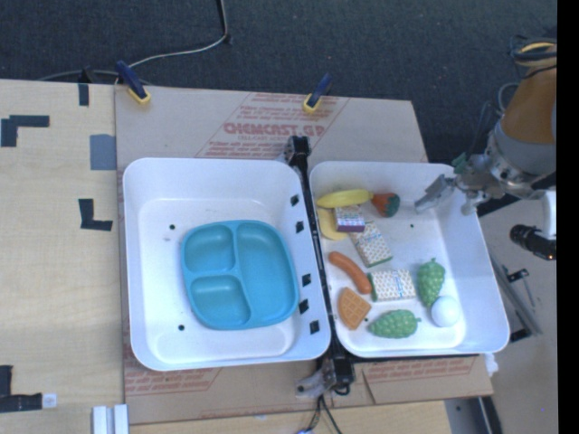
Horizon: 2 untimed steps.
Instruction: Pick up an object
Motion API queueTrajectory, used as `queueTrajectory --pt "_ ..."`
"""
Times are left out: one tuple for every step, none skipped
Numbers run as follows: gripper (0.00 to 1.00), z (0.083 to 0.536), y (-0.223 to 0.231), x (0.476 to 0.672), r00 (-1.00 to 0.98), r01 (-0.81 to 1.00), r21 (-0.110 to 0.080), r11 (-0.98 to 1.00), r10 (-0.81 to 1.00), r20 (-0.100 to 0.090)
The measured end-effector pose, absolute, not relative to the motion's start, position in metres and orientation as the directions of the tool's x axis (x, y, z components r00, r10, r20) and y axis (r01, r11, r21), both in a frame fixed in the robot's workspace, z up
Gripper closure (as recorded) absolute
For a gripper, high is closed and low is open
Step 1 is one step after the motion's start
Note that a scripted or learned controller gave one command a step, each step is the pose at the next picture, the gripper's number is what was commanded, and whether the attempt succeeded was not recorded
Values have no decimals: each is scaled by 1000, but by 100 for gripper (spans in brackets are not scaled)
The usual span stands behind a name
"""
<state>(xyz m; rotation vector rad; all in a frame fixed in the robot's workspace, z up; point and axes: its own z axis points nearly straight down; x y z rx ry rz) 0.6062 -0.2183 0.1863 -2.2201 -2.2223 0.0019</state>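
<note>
Bumpy green lump [394,324], smooth white egg [444,312], glossy blue sectioned tray [239,273], grey pincer [438,194] prongs apart, holding nothing.

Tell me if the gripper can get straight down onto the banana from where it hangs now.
Probably yes. The gripper hangs over the right bin's far right corner, and the banana lies along the same far side with nothing on top. The red and green piece lies between them, so a low sweep could knock it.

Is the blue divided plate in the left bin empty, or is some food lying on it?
Empty. The blue divided plate shows bare blue in all three compartments.
</note>
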Motion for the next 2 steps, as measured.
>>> queueTrajectory --pt "0 87 -180 659 -3 1000 5 3 1000 -2" --pt "100 97 -182 659 -4 1000 4 4 1000 -6"
